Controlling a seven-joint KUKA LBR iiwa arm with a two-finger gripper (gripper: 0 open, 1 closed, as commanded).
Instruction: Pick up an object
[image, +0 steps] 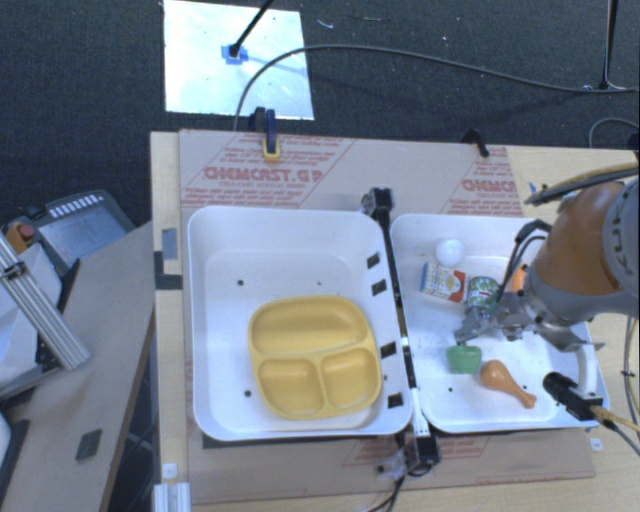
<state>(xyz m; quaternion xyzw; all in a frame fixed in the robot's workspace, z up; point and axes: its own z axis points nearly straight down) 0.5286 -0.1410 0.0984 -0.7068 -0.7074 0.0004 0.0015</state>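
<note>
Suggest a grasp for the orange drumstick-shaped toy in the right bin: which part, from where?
Probably the narrow neck of the orange drumstick toy, from above. It lies flat, bulb toward the green block, thin end toward the right bin's near-right corner. Close the claw across the neck; the bulb looks too wide.

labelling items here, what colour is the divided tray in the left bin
Yellow; the divided tray shows best in the camera view.

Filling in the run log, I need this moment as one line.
gripper: in right bin, over green block | nothing seen held | nearby: orange drumstick toy, small carton | left bin: yellow divided tray
</note>
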